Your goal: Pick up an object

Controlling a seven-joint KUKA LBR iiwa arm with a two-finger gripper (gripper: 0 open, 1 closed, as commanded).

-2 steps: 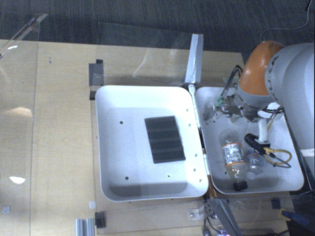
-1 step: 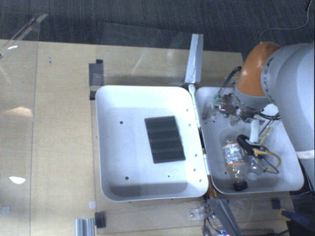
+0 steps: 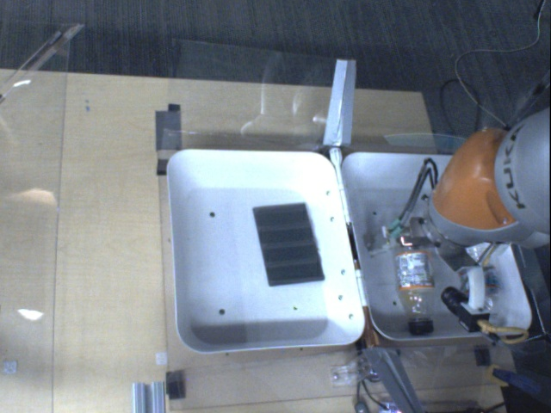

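Note:
A clear plastic bottle (image 3: pixel 414 272) with a label and some amber liquid lies in the right bin (image 3: pixel 379 188), its neck pointing toward the front wall. A small black piece (image 3: pixel 419 325) sits just past the neck; whether it is the bottle's cap is unclear. My gripper (image 3: pixel 403 237) hangs under the orange-banded wrist, right over the bottle's far end. Nothing is visibly held. A flat black ridged slab (image 3: pixel 288 243) rests in the middle of the left bin (image 3: pixel 198 231).
The two white bins stand side by side, parted by a narrow wall (image 3: pixel 349 231). A clear panel and a metal post (image 3: pixel 341 101) stand behind them. The wooden bench (image 3: pixel 95 231) stretches off to the left.

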